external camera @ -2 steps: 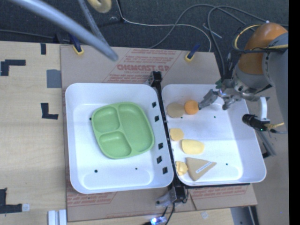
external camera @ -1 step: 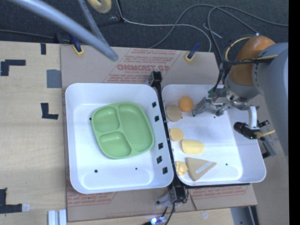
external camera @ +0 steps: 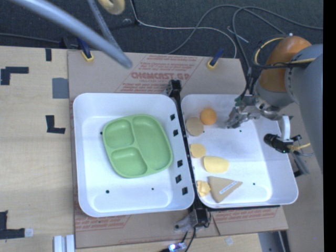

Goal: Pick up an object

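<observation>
The gripper (external camera: 234,121) hangs over the right bin (external camera: 262,185), beside an orange ball (external camera: 208,116); the left bin (external camera: 84,156) holds 1 green tray (external camera: 137,145).

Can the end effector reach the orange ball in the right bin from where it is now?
Probably yes. The end effector is over the right bin, just right of the orange ball, with bare bin floor between them. The tan disc touches the ball's lower left, the far side.
</observation>
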Action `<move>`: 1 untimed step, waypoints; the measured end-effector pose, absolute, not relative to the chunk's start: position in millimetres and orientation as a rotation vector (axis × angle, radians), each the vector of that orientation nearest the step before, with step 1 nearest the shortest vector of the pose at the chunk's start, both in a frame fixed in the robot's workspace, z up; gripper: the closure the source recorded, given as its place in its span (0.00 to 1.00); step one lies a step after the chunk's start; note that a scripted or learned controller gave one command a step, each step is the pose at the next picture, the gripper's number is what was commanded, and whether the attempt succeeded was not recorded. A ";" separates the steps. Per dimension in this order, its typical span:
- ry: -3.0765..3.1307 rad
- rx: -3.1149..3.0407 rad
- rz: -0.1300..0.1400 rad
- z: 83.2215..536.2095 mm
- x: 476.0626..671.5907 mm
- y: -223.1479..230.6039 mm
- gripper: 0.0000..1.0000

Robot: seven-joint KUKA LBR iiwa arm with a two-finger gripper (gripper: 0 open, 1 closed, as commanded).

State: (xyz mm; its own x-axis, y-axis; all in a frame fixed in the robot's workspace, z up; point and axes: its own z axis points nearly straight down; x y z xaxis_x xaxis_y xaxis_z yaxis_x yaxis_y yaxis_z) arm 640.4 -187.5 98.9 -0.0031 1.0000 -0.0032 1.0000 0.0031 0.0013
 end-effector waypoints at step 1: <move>2.222 2.219 0.002 141.4 643.9 -184.5 1.00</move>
State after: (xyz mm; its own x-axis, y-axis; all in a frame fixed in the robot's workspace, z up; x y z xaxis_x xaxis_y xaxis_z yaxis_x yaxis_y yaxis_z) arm 643.9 -184.5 141.4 -0.0014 1.0000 0.0001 1.0000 0.0014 0.0018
